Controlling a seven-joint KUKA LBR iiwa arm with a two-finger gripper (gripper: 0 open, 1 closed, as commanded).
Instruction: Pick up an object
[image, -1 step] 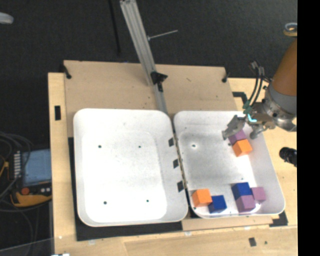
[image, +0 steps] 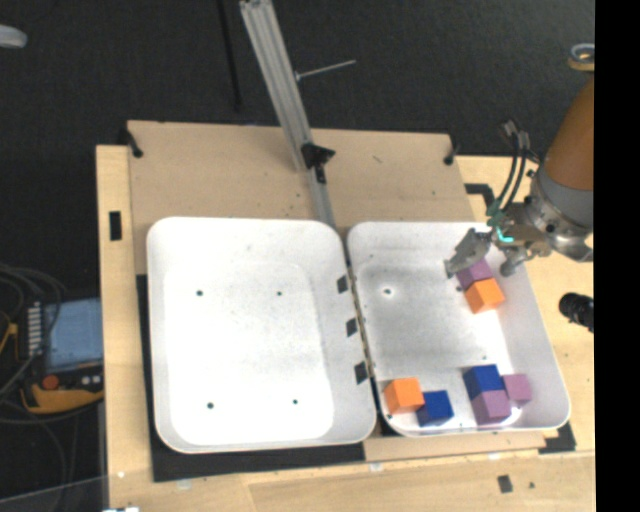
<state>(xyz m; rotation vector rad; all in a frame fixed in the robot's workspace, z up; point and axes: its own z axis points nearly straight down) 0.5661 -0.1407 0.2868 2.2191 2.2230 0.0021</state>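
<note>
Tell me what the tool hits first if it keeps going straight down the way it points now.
Most likely the purple block right under the tool, with an orange block touching it on the near side. Depth is unclear from this slanted view, so the tool may already be at the block.

The wooden bench (image: 420, 170) bears two white bins (image: 250, 330) side by side.
</note>
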